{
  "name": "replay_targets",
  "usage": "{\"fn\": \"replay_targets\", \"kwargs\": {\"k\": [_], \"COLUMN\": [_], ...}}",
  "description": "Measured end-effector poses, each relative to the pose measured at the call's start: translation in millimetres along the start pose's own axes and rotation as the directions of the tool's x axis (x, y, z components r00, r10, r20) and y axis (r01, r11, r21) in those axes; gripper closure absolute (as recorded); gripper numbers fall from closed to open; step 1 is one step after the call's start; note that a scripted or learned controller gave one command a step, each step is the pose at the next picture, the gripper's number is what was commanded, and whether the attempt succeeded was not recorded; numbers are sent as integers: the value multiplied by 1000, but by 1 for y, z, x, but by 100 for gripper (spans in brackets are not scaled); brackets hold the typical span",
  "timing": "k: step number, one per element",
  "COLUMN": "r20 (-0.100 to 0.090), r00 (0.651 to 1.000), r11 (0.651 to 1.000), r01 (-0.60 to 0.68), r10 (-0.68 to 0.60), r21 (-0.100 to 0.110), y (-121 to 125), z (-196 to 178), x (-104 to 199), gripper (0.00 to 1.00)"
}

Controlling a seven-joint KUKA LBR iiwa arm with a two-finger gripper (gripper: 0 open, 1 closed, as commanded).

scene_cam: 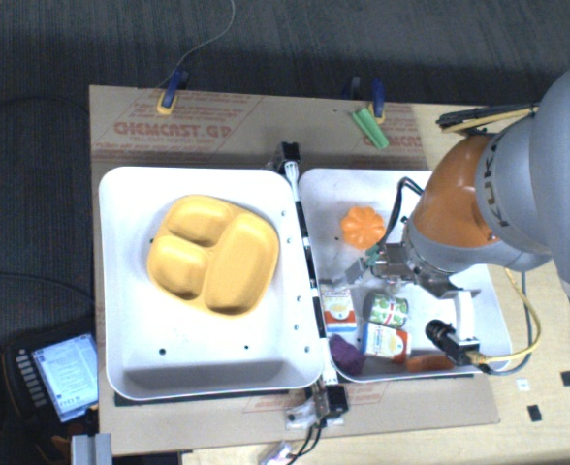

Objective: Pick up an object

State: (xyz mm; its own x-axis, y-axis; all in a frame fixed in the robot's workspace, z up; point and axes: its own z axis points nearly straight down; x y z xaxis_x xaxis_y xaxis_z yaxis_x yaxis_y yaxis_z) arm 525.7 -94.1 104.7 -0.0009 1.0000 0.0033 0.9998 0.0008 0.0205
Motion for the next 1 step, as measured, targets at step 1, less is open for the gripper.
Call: {"fn": "replay_targets", "kwargs": {"k": [1], "r20": [-4], "r00": [1000], "r11": [1000], "r01": [1], "r10": [-1], "r21": [-1], "y": [1], "z": [-11], "x": [1], "gripper": [100]}}
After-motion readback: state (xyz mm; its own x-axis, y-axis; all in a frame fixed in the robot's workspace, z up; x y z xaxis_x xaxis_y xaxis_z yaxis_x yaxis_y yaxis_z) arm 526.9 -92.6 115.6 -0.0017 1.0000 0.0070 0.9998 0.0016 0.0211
